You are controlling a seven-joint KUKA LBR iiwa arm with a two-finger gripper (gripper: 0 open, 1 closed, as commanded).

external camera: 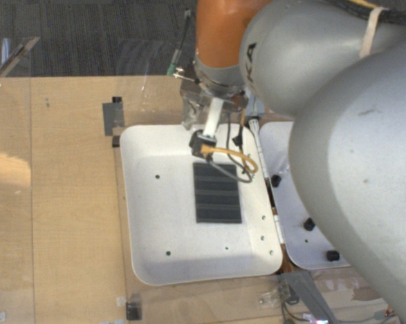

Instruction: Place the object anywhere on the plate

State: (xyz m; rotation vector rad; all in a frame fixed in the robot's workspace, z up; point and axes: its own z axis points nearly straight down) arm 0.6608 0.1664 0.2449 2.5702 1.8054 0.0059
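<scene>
At lower centre of the frame, the left white bin (144, 217) sits on the table (62, 223). A dark ribbed slab (217, 193) lies flat at mid-bin. Above its far end, at the bin's upper edge, hangs the pincer (200, 123); its state cannot be told.

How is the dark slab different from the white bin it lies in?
The slab is dark grey; the bin is white. The slab has ridges running across it; the bin is smooth, with a few small black dots. The slab has sharp corners; the bin has rounded ones. The slab is much smaller than the bin and lies flat on its floor. Both are roughly rectangular.
</scene>
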